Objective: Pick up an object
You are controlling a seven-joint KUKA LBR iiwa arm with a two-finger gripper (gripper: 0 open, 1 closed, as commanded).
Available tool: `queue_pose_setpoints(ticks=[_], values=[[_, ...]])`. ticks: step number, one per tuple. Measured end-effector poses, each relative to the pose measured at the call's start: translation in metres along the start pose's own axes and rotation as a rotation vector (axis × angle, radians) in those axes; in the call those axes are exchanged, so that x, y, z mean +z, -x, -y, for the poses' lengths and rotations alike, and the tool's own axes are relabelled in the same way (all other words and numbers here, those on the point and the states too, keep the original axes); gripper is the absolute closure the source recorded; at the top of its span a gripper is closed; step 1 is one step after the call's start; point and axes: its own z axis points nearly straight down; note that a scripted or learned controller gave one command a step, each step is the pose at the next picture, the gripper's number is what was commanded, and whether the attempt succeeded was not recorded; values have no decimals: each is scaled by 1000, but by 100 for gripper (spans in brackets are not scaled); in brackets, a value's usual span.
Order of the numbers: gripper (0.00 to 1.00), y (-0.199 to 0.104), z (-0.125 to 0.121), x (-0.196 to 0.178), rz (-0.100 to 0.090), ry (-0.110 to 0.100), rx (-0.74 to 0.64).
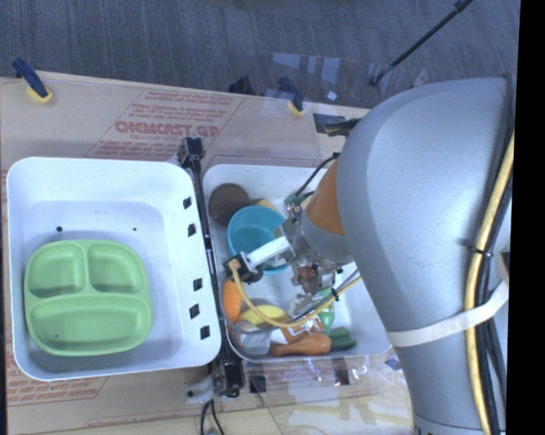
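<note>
The likely pickings lie heaped in the right bin (222, 188), a shallow white tray of smooth plastic. At its centre stands a round, glossy blue cup (254, 231), open side up. At eleven o'clock from the cup lies a dull brown disc (227, 202), just beside it. At six o'clock from the cup the pile thickens: a rounded orange piece (232, 300) against the bin's left wall, a smooth yellow banana-like shape (267, 314) next to it, and a long orange carrot-like piece (300, 345) along the near rim, with something green (341, 338) at its right end.

The gripper (313, 289) hangs low over this pile at four o'clock from the cup; its metal parts and cables blur together, so whether the fingers are spread or clenched cannot be told.

The bulky grey arm (424, 226) covers the bin's right half. The left bin (42, 182) holds a matte green divided plate (88, 297) with three compartments.
</note>
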Motion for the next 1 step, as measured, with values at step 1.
queue_pose_setpoints(ticks=[1], values=[[0, -43, -9, 0, -1, -1, -93]])
